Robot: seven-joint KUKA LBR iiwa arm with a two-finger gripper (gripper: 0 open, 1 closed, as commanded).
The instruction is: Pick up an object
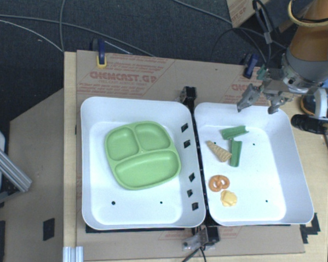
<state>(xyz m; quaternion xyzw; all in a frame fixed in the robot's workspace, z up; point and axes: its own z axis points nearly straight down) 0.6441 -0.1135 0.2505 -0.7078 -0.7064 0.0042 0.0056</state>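
A flat brown cardboard-covered bench [156, 72] with red printed lettering carries two shallow white plastic bins with rounded corners, side by side at frame centre.

The left bin [94, 206] holds one smooth, light green plastic plate [142, 154] divided into three compartments: two small ones toward the top and one large one toward the bottom. The plate lies flat, slightly rotated.

The right bin [282, 183] holds five small items in its left half. Two dark green stick-shaped pieces sit toward the upper part: one [233, 132] lies nearly horizontal, the other [236, 152] nearly vertical just below it. A tan, ridged cone-shaped piece [220, 151] lies just left of the vertical stick. Lower down sits an orange pretzel-shaped piece [219, 183], and just below it a small yellow lumpy piece [229, 199].

The grey metal two-finger gripper [258, 105] hangs over the upper rim of the right bin, at upper right of the frame. Its fingers are spread apart with nothing between them.
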